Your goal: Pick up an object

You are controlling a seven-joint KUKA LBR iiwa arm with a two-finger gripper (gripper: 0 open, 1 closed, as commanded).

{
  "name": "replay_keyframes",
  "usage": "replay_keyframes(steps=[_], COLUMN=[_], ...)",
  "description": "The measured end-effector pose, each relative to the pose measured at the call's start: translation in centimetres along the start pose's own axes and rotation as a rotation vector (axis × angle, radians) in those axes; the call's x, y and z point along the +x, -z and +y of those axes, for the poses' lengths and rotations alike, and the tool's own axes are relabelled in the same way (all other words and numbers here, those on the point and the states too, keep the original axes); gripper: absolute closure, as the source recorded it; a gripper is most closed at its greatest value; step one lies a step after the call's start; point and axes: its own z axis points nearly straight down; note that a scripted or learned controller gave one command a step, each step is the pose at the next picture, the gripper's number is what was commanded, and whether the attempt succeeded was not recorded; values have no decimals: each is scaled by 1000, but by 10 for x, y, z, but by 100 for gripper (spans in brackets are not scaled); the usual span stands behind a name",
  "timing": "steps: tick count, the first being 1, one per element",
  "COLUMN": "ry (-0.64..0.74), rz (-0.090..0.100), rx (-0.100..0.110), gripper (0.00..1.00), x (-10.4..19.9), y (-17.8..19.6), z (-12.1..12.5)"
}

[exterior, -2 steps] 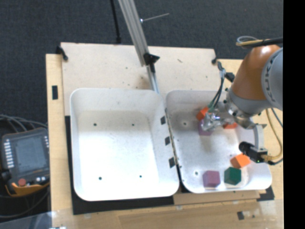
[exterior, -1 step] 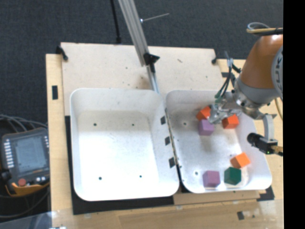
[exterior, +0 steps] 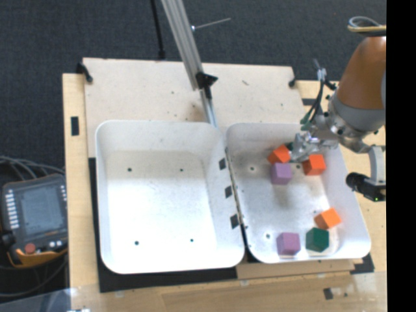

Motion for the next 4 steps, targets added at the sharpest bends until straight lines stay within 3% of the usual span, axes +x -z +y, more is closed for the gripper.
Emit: replay_keyframes(steps=[2,4], ry=[4,3], rz=[4,2], rx=[6,7], gripper=[100,100], x=[105,208], y=[6,-15], z=[-4,-21])
